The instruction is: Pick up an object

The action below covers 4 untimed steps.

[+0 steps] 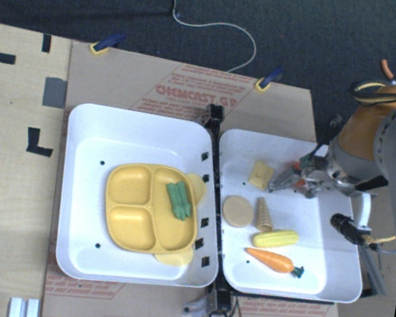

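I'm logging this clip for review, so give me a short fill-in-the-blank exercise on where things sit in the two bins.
1. The green bean pod lies on the yellow divided ____ in the left bin.
2. In the right bin, the corn cob lies just above the orange ____.
3. The round cracker lies beside the ice cream ____.
4. The gripper hangs near the pale yellow ____ wedge.

Missing words: plate; carrot; cone; cheese
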### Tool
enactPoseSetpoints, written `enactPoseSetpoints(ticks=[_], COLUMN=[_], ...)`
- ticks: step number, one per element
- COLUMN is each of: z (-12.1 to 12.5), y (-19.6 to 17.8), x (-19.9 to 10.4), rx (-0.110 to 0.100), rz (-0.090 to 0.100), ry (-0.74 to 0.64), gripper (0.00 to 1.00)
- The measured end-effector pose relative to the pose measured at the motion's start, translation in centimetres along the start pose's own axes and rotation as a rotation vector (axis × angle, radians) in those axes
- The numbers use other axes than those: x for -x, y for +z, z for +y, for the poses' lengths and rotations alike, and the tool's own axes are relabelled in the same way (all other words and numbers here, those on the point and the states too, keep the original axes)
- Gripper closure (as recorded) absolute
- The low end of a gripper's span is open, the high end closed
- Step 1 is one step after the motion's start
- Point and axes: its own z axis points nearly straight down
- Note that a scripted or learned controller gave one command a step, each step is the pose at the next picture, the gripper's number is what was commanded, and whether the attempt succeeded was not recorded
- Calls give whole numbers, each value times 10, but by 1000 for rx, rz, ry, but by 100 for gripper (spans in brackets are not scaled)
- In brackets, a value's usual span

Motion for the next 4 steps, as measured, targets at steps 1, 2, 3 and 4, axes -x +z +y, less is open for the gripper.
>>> enactPoseSetpoints(ticks=[1, 2, 3, 4], z=[0, -5, -5, -4], y=[-10, -72, -135, -139], x=[0, 2, -3, -3], rx=[1, 4, 5, 0], rz=[0, 1, 1, 3], ry=[0, 2, 0, 0], gripper=[100, 100, 100, 100])
